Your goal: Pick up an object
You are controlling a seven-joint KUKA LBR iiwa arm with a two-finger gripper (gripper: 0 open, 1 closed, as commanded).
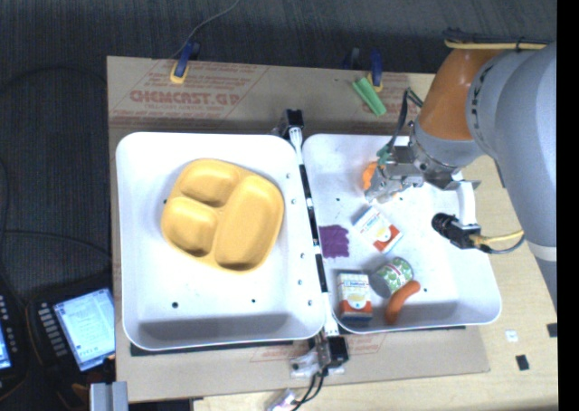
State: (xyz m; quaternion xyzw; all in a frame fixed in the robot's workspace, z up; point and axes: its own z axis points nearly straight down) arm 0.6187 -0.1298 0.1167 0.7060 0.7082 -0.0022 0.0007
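Below, the hand (pixel 387 185) hovers over a diagonally lying carton (pixel 377 225).

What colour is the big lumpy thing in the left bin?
The big lumpy thing is yellow, like mustard, seen in the camera view.

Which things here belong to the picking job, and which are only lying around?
Belonging to the job:
gripper, over the right bin
orange piece beside the gripper
white and orange packet
purple piece
small carton
green ball
orange stick

Lying about:
yellow tray in the left bin
green marker
blue clamps
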